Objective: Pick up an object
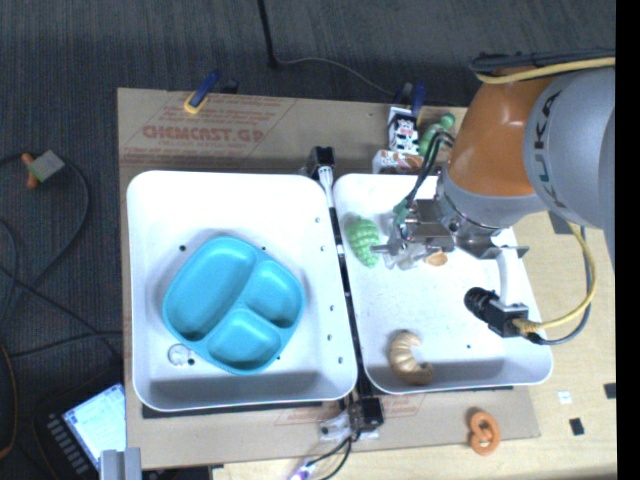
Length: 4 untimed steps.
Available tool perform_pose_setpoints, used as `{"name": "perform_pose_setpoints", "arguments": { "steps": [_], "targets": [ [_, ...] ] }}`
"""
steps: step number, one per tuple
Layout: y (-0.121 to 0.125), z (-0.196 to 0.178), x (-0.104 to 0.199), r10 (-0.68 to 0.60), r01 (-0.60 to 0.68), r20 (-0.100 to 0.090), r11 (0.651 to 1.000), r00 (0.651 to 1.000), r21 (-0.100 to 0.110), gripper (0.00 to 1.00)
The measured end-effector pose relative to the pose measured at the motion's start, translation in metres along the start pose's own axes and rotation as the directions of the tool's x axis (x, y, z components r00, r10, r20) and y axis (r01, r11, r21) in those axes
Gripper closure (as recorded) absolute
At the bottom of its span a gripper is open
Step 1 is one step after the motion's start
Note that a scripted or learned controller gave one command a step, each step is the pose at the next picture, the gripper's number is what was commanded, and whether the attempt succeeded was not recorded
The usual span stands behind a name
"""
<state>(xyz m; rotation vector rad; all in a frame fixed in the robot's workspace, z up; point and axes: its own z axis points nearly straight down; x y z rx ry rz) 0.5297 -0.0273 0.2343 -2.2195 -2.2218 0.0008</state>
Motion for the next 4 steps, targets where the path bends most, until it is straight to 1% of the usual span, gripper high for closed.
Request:
{"name": "perform_pose_setpoints", "arguments": {
  "steps": [1, 2, 3, 4],
  "targets": [
    [-0.032, 0.006, 0.067, -0.001, 0.001, 0.0, 1.0, 1.0, 0.001, 1.0],
    [-0.046, 0.049, 0.085, 0.0, 0.0, 0.001, 1.0, 1.0, 0.001, 1.0],
    [-0.041, -0.015, 0.015, 0.002, -0.002, 0.002, 1.0, 1.0, -0.002, 1.0],
    [-0.046, -0.004, 0.055, 0.001, -0.001, 0.001, 1.0, 1.0, 0.0, 1.0]
  ]
}}
